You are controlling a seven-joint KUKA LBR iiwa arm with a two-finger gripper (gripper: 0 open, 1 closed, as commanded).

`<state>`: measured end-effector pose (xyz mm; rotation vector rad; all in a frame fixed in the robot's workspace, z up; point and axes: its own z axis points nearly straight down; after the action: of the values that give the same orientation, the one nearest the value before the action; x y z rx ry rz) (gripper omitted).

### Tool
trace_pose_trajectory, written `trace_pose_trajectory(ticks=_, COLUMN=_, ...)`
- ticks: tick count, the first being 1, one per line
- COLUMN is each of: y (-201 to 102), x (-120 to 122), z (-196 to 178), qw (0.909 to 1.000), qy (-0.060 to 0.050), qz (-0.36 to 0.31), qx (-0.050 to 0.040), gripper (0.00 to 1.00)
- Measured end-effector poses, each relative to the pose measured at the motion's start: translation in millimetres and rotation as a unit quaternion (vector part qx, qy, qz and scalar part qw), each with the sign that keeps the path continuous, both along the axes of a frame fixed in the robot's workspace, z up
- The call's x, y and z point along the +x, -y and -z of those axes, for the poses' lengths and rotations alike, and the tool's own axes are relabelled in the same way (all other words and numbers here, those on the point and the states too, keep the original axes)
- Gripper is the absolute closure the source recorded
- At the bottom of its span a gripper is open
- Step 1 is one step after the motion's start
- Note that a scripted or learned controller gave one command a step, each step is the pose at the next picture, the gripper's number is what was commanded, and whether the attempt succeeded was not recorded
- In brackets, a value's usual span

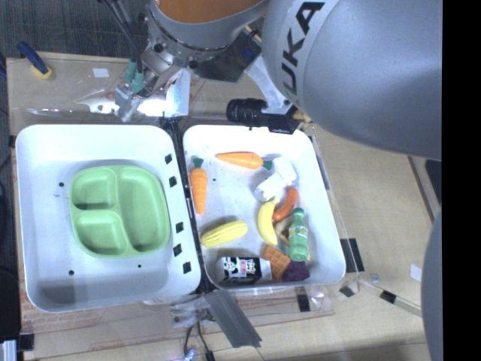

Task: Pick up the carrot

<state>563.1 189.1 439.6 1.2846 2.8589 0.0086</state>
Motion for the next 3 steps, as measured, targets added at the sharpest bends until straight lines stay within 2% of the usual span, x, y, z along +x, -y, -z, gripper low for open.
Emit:
trace_pose_trajectory(ticks=1, y=63.4, x=-81.9, z=38.8, qw=0.999, qy=-0.004, qz=-0.044, qx=-0.0019, gripper=1.0)
trace_pose_trajectory(ticks=2, y=62.2, x=-80.0, z=125.9, qw=0.9975, qy=-0.007, qz=0.07, qx=-0.0019, gripper=1.0)
trace_pose_trajectory(ticks=3, y=129.7, x=-45.6, z=145.3, qw=0.9887, qy=-0.006, qz=0.15, qx=-0.0019, gripper=1.0)
